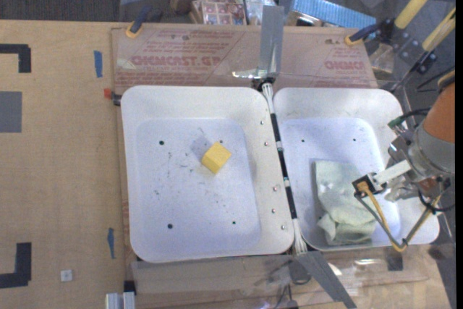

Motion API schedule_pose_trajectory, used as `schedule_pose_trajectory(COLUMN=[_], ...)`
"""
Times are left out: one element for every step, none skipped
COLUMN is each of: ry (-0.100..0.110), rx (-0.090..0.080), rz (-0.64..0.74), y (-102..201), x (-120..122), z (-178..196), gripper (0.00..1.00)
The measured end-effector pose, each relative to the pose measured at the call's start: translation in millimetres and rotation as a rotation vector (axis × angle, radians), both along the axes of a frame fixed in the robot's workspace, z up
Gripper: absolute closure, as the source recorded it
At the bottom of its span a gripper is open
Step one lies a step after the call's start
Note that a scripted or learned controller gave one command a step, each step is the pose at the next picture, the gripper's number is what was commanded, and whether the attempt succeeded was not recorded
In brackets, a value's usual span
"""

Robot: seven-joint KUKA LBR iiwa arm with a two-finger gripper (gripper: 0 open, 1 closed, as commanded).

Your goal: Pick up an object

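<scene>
A small yellow block [215,157] lies near the middle of the left white bin [145,228]. A crumpled pale green cloth [341,205] rests in the lower part of the right white bin [325,108]. My gripper [409,190] hangs low over the right edge of the right bin, just right of the cloth. The grey arm with its orange band [443,119] comes in from the right above it.
Cardboard sheets [188,58] lie flat behind both bins, with a metal post [270,40] standing between them. Boxes and clutter sit further back. The wooden bench [58,155] stretches out to the left of the bins.
</scene>
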State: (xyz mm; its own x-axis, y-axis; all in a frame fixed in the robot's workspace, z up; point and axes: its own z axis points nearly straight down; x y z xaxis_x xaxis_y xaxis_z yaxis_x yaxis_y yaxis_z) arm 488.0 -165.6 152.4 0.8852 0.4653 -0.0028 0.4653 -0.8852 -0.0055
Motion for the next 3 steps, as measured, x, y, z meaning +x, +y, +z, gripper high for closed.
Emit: schedule_pose_trajectory(ry=[0.0,-0.005,-0.006], rx=[0.0,-0.004,-0.006], rz=[-0.076,0.224,0.224], y=[16.2,-25.3,-25.3], x=[0.7,-8.5,-7.6], z=[-39.2,77.2,87.2], gripper=[1.0,1.0,1.0])
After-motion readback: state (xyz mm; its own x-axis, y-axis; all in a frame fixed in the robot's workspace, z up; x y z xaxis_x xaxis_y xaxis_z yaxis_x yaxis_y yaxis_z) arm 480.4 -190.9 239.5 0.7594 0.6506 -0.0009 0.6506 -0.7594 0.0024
